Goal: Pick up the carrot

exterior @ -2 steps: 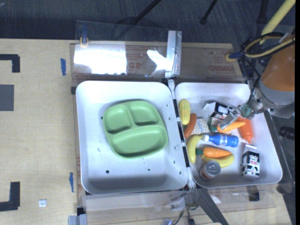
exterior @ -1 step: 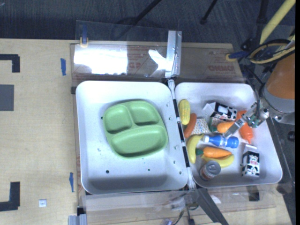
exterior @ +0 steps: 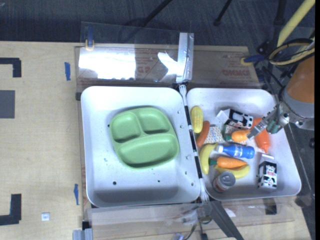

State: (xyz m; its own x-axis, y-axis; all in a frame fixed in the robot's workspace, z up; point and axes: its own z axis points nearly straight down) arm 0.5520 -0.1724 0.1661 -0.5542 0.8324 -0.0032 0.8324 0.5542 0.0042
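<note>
Several orange things crowd the right bin (exterior: pixel 292 184), and that is your main risk. What I take for the carrot (exterior: pixel 234 162) lies near the middle of that bin, across a yellow banana (exterior: pixel 239 172), just below the blue bottle (exterior: pixel 235 150) and just above a small can (exterior: pixel 224 180). The gripper (exterior: pixel 264 127) sits well apart from it, close to the bin's right wall, right over an orange-red piece (exterior: pixel 264 141) and beside another orange piece (exterior: pixel 240 135). Whether it is open or closed you cannot tell from this view, and nothing can be seen held in it.

If the program closes where the gripper is now, expect it to take the wrong orange item or come up with nothing. Even over the carrot, the bottle and banana touch it on both long sides, so you could pinch a neighbour too, or have the carrot roll off the banana. The left bin (exterior: pixel 95 134), holding the green plate (exterior: pixel 145 136), plays no part.
</note>
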